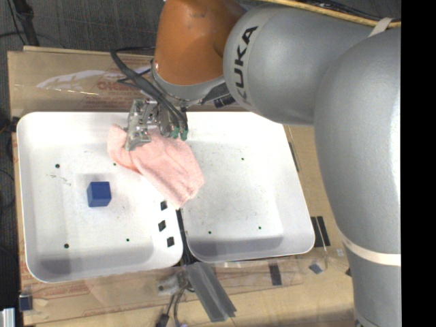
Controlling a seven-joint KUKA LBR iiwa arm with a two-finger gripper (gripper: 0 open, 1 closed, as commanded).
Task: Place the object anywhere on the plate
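Right now I see the arm [306, 67] reaching in from the right, its orange band at the top of the view and its gripper [142, 131] down over the far edge of the left bin [41, 182]. A pink cloth [163, 165] hangs bunched below it, the upper corner of the cloth pressed up against the metal jaws. From here the cloth looks gathered between them, so I read the jaws as closed on its top edge, though the fabric hides how narrow the gap is. The cloth trails down and to the right, its lower end lying across the rim where the two bins meet, partly over the right bin [272, 203]. In the left bin a small blue cube [99, 193] sits on the white floor, well apart from the cloth and to its lower left. Three small black squares [165, 225] mark the inner edge of the left bin just below the cloth. The bins rest on a brown counter [68, 80], with some clear plastic wrap [75, 82] lying behind the left bin.
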